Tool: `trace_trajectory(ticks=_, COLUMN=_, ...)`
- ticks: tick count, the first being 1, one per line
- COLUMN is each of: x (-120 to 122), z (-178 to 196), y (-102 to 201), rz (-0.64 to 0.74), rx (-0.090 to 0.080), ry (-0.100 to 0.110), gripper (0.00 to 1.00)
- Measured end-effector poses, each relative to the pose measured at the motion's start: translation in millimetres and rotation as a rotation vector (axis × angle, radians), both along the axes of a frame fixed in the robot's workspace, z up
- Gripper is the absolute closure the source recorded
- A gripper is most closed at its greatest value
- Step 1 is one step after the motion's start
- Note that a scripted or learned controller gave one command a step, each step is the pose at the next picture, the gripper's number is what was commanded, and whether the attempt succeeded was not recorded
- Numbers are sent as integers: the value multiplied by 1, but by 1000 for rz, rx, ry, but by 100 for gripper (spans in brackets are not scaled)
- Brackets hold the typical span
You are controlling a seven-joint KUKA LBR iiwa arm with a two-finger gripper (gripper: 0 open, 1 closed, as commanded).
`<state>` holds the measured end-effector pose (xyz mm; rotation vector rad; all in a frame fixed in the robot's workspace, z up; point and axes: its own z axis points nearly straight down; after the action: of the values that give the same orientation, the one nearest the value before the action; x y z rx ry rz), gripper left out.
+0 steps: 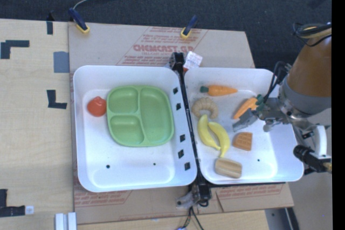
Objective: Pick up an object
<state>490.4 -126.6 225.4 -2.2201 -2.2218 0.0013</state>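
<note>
The arm reaches in from the right, with the gripper (245, 122) low over the right bin (269, 161). Whether it is spread or pinched together cannot be told from this slant, and nothing can be confirmed as held.

Candidate objects, placed from the tool:
- A small orange carrot piece (245, 107) lies just above the tip, touching or nearly so; contact is unclear.
- An orange-brown wedge (242, 140) sits just below the tip.
- Bananas (213, 134) lie to its left, with a tan ring-shaped pastry (206, 107) beyond them toward the divider.
- A whole carrot (218, 91) lies up and left, near the far wall.
- A tan block, perhaps bread (228, 168), rests below and left, near the front wall.

Risks, as a judgement: the tip sits between the carrot piece and the wedge, so a closing motion may catch neither and shove one aside. The carrot piece is slim and tilted, so it could roll out of a pinch. The bananas are near enough to be nudged on a leftward approach.

Room: open white floor lies to the tool's right and below-right, good for backing off. The divider (186, 121) between the bins is well to the left. The left bin (129, 175) holds a green tray (141, 116) and a red tomato (97, 106), well apart from the tool.
</note>
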Motion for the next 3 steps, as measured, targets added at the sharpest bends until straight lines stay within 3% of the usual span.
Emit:
trace_trajectory(ticks=1, x=50, z=-45, y=-79, rz=-1, rx=-1, ry=1, gripper=0)
trace_trajectory(ticks=2, x=122, z=-138, y=-65, rz=2, rx=-2, ry=-9, gripper=0)
trace_trajectory(ticks=3, x=163, z=-140, y=-33, rz=4, rx=0, ry=4, gripper=0)
